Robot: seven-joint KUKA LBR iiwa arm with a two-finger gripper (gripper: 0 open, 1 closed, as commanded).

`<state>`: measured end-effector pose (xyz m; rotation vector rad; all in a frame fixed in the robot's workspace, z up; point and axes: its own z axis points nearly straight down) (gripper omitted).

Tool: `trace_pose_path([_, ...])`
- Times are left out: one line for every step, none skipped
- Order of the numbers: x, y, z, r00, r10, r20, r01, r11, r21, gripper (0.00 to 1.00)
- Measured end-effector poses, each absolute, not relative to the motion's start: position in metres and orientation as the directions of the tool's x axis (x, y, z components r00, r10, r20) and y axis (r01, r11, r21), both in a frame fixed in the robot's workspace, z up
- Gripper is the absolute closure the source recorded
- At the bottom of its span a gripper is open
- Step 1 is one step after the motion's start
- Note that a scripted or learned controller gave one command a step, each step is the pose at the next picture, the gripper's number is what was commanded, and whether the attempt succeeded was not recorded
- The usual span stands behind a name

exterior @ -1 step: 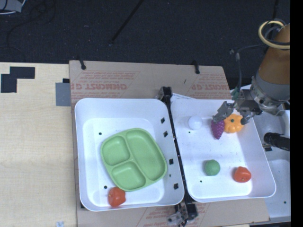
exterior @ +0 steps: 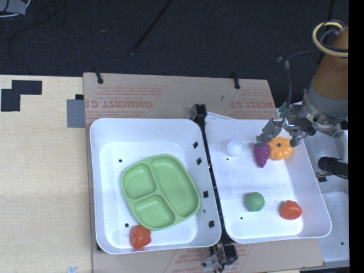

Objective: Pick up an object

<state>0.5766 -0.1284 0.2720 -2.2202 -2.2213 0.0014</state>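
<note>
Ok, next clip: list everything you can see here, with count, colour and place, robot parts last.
Bins: 2, white, side by side on the bench.
Divided plate: 1, green, left bin.
Tomato-like object: 1, red-orange, left bin, near corner.
Ball: 1, white, right bin, far left.
Grape bunch: 1, purple, right bin, far side.
Pepper-like object: 1, orange, beside the grapes.
Round object: 1, green, right bin, near side.
Tomato: 1, red, right bin, near right.
Gripper: 1, grey, above the pepper and grapes.
</note>
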Motion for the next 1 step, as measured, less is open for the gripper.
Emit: trace_pose_path([0.5687, -0.1243, 0.225, 0.0, 1.0, 0.001, 1.0, 0.001, -0.007, 0.0])
